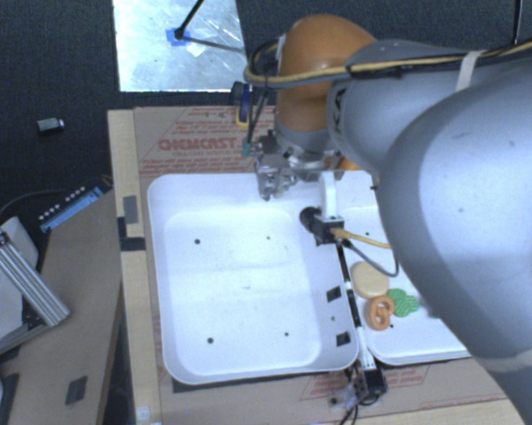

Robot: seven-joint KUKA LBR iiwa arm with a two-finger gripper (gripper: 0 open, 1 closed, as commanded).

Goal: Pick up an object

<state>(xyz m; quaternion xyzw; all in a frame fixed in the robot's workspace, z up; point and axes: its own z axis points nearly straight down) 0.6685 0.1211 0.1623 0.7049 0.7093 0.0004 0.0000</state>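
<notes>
Objects: we see three small things in the right bin [409, 347], close to its near left corner. A pale tan disc [370, 280] lies farthest back, an orange ring-shaped piece [379, 312] sits just in front of it, and a green piece [403, 302] is beside the ring on its right. What each one is we cannot make out.
Right bin: the arm covers most of it; we see a strip along its left side and its near edge.
Gripper: the gripper [271, 185] hangs over the far edge of the left bin [243, 280], well apart from the three things. It is small and blurred, so we cannot tell how it is set, and we see nothing in it.
Arm: the grey arm [454, 196] fills the right of the view, with the orange band [315, 51] above the wrist. A yellow cable [367, 241] loops below a black fitting [316, 222] near the divide between the bins.
Left bin: its white floor shows a few dark dots.
Bench: brown cardboard [190, 140] with red print lies under both bins.
</notes>
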